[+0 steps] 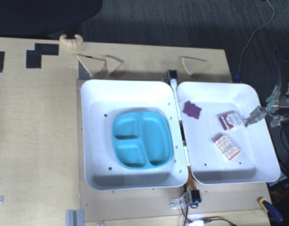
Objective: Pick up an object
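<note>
Across the bench, two white bins sit side by side. Left bin (92, 126) holds a blue three-compartment tray (142, 139), lying flat near its middle. Right bin (257, 168) holds three small items, well apart from one another: a red-and-white patterned packet (227, 146) near the centre, a second red-and-white packet (230, 120) toward the right wall, and a small purple piece (192, 109) toward the left wall.

Gripper (248, 122) enters at the right edge, tip low over the right bin and just beside the second packet, possibly touching it; the view is too coarse to say. Cannot tell whether it is apart or together; nothing is seen between them.

Handling judgement: both packets look light, flat and thin, probably crinkly film, so slippery and liable to slide along the bin floor. Best hold would be across the short width, pinching opposite edges. The purple piece looks soft and irregular; a centre pinch should suit it.
</note>
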`<action>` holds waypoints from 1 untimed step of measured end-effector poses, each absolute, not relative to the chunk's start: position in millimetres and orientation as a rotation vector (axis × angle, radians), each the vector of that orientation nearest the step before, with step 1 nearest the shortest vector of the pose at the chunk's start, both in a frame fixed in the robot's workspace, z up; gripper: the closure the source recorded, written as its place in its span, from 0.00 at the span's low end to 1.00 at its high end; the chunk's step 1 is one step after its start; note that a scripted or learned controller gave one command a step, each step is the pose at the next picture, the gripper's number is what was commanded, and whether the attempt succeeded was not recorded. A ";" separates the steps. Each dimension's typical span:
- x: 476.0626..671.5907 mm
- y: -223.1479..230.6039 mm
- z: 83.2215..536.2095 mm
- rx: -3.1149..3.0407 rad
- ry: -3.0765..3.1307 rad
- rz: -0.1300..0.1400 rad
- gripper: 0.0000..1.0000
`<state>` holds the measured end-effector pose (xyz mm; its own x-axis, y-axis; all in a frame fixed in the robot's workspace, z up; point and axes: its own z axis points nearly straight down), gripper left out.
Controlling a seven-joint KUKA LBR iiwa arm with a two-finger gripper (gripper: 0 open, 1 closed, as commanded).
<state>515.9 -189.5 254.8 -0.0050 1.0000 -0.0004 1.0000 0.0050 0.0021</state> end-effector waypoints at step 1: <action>528.0 -190.9 111.0 2.218 2.225 0.001 0.00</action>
